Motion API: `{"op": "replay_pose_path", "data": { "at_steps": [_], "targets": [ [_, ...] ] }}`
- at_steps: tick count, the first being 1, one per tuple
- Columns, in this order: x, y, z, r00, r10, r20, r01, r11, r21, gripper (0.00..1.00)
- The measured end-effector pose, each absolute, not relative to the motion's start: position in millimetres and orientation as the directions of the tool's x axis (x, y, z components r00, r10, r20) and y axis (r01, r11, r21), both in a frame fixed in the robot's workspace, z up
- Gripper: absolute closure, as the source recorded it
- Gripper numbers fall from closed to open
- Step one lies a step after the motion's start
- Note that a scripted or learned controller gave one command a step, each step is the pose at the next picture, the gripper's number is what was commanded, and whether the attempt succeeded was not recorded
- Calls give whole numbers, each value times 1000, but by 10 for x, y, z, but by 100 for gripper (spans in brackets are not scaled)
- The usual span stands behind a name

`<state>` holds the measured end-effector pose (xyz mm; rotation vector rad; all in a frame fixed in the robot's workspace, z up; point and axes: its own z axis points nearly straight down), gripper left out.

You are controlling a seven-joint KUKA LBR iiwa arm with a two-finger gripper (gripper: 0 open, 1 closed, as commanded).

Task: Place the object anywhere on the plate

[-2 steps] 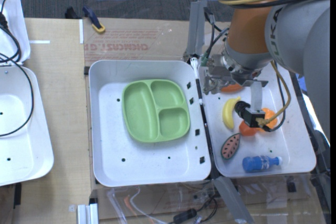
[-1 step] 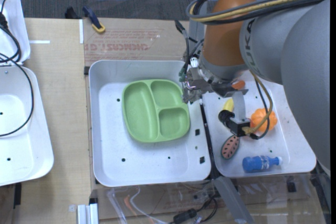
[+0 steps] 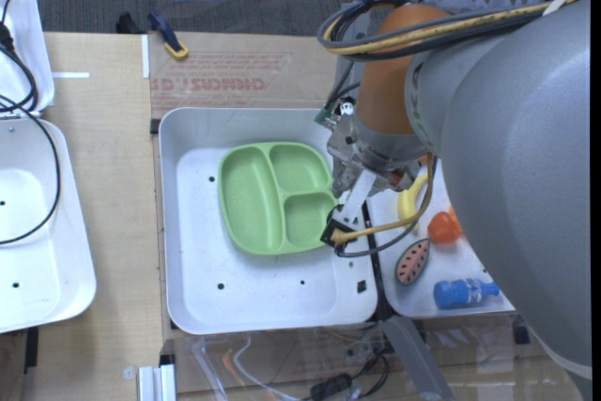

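A light green plate [image 3: 272, 196] with three compartments lies in the upper middle of a white bin [image 3: 188, 230]. All of its compartments look bare. My gripper [image 3: 342, 172] hangs over the plate's right rim, under the grey and orange wrist, which hides its tip. I cannot see anything held in it. Loose objects lie in the bin to the right [image 3: 404, 296]: a yellow piece [image 3: 410, 195], an orange piece [image 3: 443, 226], a brown spotted oval [image 3: 411, 261] and a blue bottle [image 3: 465, 292].
The arm's bulk covers most of the right bin. Another white tray [image 3: 38, 249] with a black cable [image 3: 28, 99] sits at the far left. A blue and yellow clamp [image 3: 167, 35] lies on the bench behind the bins.
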<state>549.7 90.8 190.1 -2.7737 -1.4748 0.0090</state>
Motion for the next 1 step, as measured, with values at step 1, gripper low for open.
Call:
{"op": "replay_pose_path", "data": {
  "at_steps": [1],
  "targets": [
    [5497, 908, 1901, 559, 829, -5, 829, -559, -3, 0]
  ]
}}
